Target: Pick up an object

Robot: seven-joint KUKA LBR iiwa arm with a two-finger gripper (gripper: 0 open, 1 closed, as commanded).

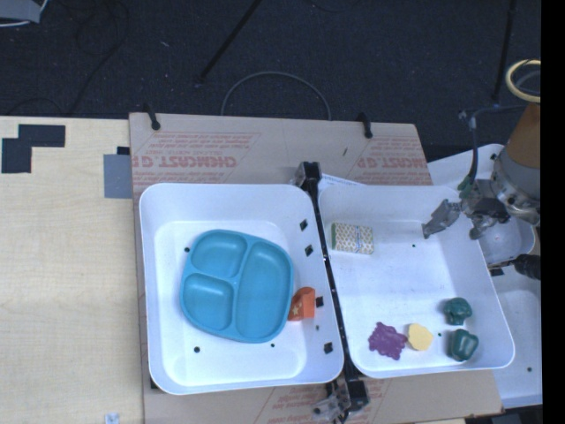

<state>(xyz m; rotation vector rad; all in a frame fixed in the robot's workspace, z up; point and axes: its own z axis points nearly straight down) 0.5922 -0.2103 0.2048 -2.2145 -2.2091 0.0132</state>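
at the right edge of the frame, the gripper (461, 218) hangs over the right bin's (397, 263) upper right rim, fingers spread apart, gripping nothing. near that bin's lower right lie a purple piece (387, 340), a yellow piece (420, 336) and two green pieces (458, 328).

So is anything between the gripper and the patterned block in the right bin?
Nothing visible. The gripper hangs over the right bin's far right side, and the patterned block lies to its left with bare bin floor between them. The purple, yellow and green pieces sit along the near wall, off that line.
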